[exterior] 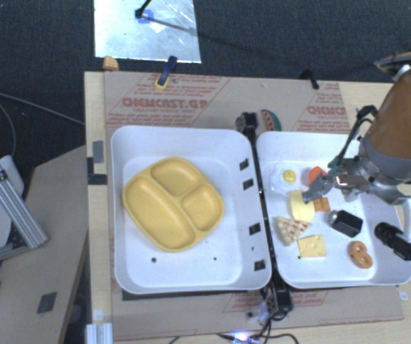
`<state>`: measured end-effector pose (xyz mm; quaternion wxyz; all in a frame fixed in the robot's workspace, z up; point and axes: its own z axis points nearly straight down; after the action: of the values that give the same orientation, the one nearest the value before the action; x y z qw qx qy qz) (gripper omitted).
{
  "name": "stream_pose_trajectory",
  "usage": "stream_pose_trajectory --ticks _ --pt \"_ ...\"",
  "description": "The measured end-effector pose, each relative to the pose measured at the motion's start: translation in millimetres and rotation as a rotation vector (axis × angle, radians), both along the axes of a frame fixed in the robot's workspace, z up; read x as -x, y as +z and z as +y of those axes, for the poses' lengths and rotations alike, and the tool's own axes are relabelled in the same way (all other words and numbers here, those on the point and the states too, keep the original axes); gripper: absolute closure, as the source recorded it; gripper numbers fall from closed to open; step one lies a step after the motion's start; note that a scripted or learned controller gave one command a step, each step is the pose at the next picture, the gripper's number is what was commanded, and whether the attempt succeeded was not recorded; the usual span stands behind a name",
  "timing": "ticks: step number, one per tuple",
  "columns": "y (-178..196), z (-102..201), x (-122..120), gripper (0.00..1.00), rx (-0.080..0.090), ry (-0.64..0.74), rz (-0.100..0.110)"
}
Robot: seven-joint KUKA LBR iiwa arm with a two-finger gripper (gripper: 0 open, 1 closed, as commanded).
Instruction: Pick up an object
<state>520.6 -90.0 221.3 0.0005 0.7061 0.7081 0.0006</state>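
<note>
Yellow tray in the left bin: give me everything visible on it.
The yellow tray is a rounded, plastic-looking plate with three compartments: one long section along its left side and two smaller ones on the right, split by raised ridges. It has a dull, matte tan-yellow colour. It lies flat and right side up, turned at a slant, on the floor of the left bin, roughly centred and clear of the walls. Nothing sits in its compartments.

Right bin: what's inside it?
In the right bin: a fried egg, yellow cheese block, sandwich wedge, cracker, pretzel, black block and something orange-red. The hand and arm cover what lies beneath them.
</note>
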Motion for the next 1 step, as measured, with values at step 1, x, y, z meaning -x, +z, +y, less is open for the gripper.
stream_pose_trajectory --ticks 1 --pt "-140.2 -31.1 34.6 0.0 0.0 -0.01 0.0"
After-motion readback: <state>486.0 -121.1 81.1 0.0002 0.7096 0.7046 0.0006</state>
